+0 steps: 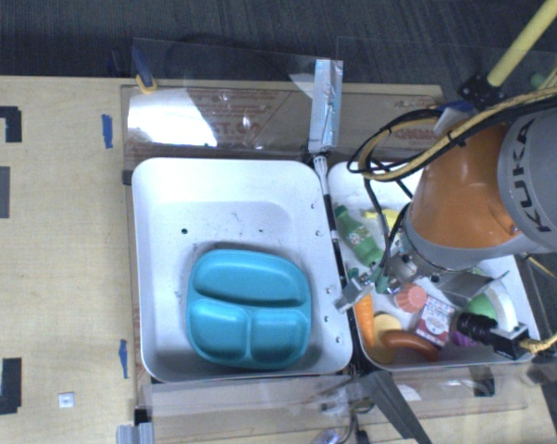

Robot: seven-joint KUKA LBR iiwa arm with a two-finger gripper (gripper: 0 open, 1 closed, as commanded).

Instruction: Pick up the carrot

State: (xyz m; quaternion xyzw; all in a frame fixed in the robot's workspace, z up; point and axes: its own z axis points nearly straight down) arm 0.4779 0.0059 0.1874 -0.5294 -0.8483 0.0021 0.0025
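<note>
Camera view: tool [357, 289] just above the carrot [365, 315] in the right bin [425, 359], grip state unclear.

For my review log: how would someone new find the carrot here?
Start at the right-hand shallow white bin, under the grey-and-orange arm. Along its left wall, near the bottom corner, lies the short orange carrot, just below the gripper. It is plain orange and tapered, unlike the brown sausage-shaped piece beside it.
</note>
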